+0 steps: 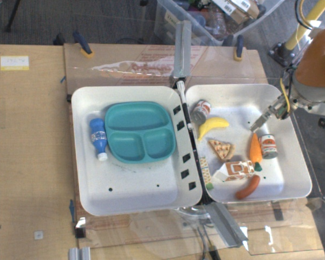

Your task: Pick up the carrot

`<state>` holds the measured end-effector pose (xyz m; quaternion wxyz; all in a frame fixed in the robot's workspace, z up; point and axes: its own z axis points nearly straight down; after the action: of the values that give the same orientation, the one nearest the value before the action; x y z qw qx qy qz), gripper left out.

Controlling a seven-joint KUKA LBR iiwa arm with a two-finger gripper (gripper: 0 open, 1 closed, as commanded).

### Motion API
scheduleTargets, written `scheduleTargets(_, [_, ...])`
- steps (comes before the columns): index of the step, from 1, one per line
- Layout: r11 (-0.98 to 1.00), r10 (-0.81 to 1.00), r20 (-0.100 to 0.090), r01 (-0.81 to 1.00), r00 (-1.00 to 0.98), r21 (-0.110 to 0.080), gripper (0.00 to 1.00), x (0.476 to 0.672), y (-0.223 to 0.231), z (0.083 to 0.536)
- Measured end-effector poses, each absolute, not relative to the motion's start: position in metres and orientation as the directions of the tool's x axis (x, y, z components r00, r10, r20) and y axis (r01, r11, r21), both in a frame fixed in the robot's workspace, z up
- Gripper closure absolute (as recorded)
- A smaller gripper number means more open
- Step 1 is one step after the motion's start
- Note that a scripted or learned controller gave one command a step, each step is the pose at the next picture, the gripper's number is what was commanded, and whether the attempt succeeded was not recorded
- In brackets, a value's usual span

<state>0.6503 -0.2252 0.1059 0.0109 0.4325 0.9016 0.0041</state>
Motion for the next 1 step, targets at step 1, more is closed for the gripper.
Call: scheduleTargets(1, [0.424,0.906,-0.001,0.906,-0.424,0.021,0.00,0.5937,-0.2163,0.0930])
